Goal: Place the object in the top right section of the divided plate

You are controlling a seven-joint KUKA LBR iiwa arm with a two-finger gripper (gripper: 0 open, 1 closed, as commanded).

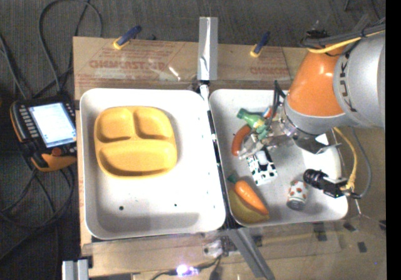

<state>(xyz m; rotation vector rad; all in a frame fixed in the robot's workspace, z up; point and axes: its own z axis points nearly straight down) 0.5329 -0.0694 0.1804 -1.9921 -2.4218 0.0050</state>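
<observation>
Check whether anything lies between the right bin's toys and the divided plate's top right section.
Only the two bins' adjoining walls lie between. The yellow divided plate sits in the left bin, its top right section bare. The end effector hovers over the right bin's toys.

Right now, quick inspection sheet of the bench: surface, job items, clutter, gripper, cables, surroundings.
Surface: two white bins side by side, left bin and right bin, on a cardboard sheet held by two clamps.
Job items: yellow divided plate in the left bin, nothing lying in its sections.
Clutter: in the right bin, a carrot on a yellow piece at the front edge, a red chili, a green-topped toy, a black-and-white block, a small spotted cup.
Gripper: gripper low over the right bin by the chili; finger state unclear.
Cables: yellow cable by the arm; black cables on the floor.
Surroundings: teach pendant left of the bench.
</observation>
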